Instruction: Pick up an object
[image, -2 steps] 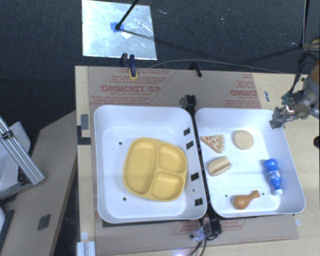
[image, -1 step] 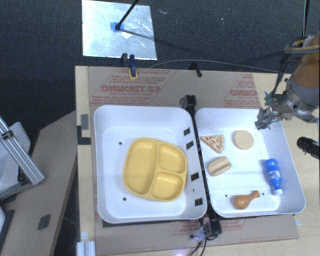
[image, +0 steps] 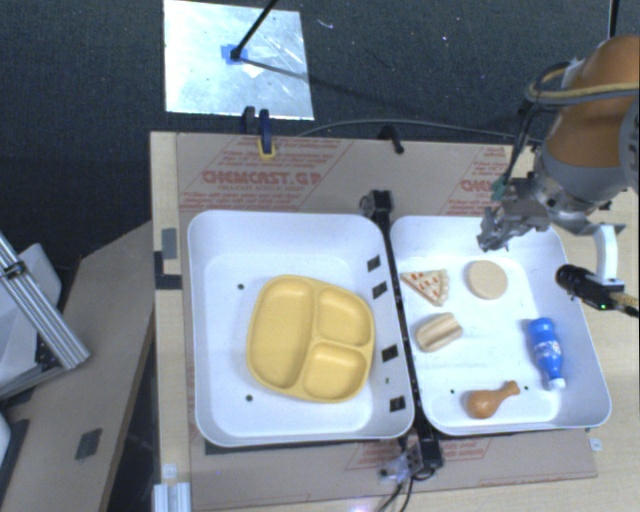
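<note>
Brown board (image: 300, 170) beneath both bins reads "CHEMCAST GP" in red. Gripper (image: 497, 232) hovers at the right bin's (image: 580, 400) far edge; finger state cannot be determined. Nearest below lies the round biscuit (image: 487, 279), then sandwich wedge (image: 427, 285), bun (image: 437, 331), blue bottle (image: 546, 350), drumstick (image: 490, 399). Left bin (image: 220, 300) holds a yellow tray (image: 310, 338).

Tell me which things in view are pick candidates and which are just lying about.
Pick candidates, right bin: sandwich wedge, round cookie, hot dog bun, blue bottle, drumstick. The gripper hangs over that bin's far edge.

Lying about: yellow divided tray in the left bin, clamp, foil sheet.
</note>
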